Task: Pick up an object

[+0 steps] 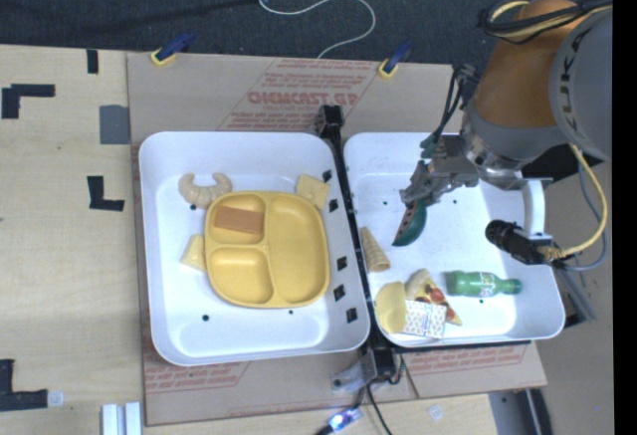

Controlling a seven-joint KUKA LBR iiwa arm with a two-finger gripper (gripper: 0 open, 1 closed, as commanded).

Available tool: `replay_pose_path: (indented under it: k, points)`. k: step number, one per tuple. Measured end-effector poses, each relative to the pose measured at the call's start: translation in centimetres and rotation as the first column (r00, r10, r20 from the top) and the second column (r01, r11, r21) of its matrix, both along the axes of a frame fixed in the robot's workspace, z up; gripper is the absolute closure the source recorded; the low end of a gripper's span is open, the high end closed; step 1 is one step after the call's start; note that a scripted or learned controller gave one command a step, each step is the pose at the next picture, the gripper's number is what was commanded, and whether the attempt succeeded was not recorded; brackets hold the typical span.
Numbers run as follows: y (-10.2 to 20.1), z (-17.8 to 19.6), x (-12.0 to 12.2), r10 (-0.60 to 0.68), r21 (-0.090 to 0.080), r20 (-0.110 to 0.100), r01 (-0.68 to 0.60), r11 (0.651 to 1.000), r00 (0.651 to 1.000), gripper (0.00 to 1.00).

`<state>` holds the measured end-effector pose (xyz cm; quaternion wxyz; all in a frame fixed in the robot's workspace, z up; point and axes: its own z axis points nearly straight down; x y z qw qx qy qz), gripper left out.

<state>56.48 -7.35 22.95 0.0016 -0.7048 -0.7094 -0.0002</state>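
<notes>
1. Hanging over the right bin (537, 324), the gripper (426, 192) is seen at the end of the grey arm (518, 85), which reaches in from the right with an orange band above the wrist.
2. A dark green curved object (410, 224) is seen directly below the gripper, its upper end meeting the gripper. Whether the gripper is clamped on it cannot be told from the camera view.
3. The green object is located in the upper middle of the right bin, tilted, with its lower end pointing toward the bin's near left.
4. A tan cone-shaped piece (374, 249) is located to the left of the green object, close to the bin's left wall.
5. A green bottle (480, 284) is laid on its side in the near right part of the bin, well apart from the gripper.
6. A yellow round piece (390, 305), a pizza-like slice (426, 288) and a small white packet (424, 322) are grouped at the near left of the right bin, touching one another.
7. A yellow divided plate (269, 249) is placed in the left bin (159, 224), with a brown slab (238, 218) in its upper left compartment.
8. A beige croissant-shaped piece (204, 188) and pale yellow wedges (312, 189) are placed around the plate.
9. Both bins are carried side by side on the bench (60, 254).
</notes>
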Motion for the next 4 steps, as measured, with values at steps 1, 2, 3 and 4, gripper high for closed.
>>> replay_pose_path:
  k: [1, 2, 3, 4]
  points:
    - [3.9, -1.6, -1.3, -0.002, -0.001, -0.003, 0.002, 1.000, 1.000, 1.00]
    - [4.2, 0.0, -1.9, -0.005, -0.002, 0.001, 0.005, 1.000, 1.000, 1.00]
    - [2.5, -0.7, -0.9, -0.006, -0.003, 0.000, 0.006, 1.000, 1.000, 1.00]
    - [2.6, -0.2, -1.8, -0.005, -0.002, -0.001, 0.005, 1.000, 1.000, 1.00]
